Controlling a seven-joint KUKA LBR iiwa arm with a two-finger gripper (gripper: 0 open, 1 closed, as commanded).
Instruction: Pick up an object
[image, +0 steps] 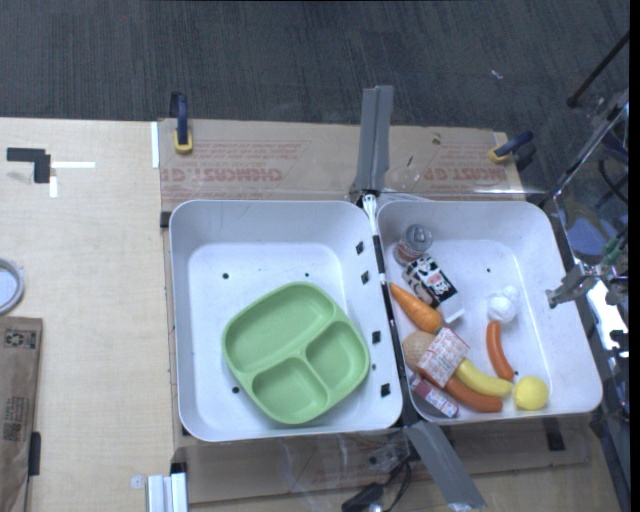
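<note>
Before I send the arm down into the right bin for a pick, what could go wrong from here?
1. The toys are packed tightly: the banana, red sausage and packaged snack touch or overlap, so the fingers may catch two at once or slip off.
2. The lemon sits near the right bin corner wall, where a finger could strike the rim.
3. The carrot lies near the divider beside the green plate's bin, so a nudge may wedge it.

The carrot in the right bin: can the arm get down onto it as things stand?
Probably yes. The carrot lies on top near the bin's left wall, nothing over it, though the cow-print carton and wrapped snack crowd its ends.
</note>
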